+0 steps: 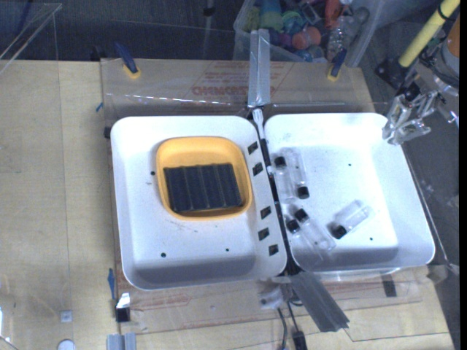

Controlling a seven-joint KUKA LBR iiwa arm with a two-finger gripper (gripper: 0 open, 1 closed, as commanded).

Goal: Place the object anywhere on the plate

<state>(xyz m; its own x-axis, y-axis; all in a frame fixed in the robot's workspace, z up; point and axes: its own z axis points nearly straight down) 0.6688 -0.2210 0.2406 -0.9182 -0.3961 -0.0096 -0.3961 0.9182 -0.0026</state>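
Gripper (pixel 408 119) first: mine hangs at the right bin's (pixel 379 246) two o'clock corner, above the rim, with nothing between its ends; how wide it stands I cannot tell. Toward seven o'clock from it, the clear bottles with black caps lie in that bin, one (pixel 349 219) apart from the rest (pixel 295 195). At nine o'clock, in the left bin (pixel 139 261), sits the yellow plate (pixel 201 148) with a dark ridged insert. I judge the pick not yet begun; next comes descending onto the lone bottle.
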